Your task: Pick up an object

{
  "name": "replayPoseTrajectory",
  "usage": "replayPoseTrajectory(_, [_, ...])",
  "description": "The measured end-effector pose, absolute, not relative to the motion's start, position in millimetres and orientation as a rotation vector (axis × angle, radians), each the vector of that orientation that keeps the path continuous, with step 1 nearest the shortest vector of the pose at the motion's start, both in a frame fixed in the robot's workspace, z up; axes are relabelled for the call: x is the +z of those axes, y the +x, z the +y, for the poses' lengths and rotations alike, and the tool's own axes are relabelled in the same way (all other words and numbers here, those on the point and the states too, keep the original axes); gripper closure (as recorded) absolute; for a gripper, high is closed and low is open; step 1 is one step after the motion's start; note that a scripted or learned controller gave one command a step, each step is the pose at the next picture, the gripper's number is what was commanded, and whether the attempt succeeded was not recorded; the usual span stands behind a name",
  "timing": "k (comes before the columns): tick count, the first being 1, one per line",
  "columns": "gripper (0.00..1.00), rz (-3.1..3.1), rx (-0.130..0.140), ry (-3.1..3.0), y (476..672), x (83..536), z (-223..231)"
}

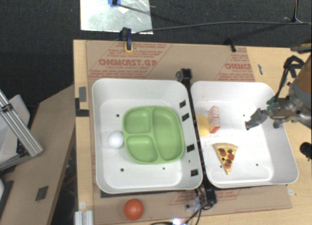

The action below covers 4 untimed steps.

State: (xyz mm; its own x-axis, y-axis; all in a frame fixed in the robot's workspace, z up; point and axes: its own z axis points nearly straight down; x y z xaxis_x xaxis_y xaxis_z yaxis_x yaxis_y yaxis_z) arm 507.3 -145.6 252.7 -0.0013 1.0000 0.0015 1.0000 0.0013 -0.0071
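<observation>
Grey jaws hover over white bin [280, 158].

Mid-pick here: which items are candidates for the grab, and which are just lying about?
Candidates, in the right bin by the gripper:
pizza slice
pink block
yellow piece

Lying about:
green tray and white ball, left bin
orange ball, on the bench outside the bins

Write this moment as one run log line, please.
phase: approach | gripper: above right bin, holds nothing | nearest: pizza slice | left bin: green tray, white ball
</observation>
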Motion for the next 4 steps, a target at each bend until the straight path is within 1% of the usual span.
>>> replayPoseTrajectory(1, [0.0,-2.227,-0.002,-2.219,509.3,257.0,-145.5])
replayPoseTrajectory(3, [0.0,-2.222,0.001,-2.218,505.8,171.4,-150.5])
replayPoseTrajectory(4, [0.0,-2.22,0.003,-2.217,496.8,114.0,-146.3])
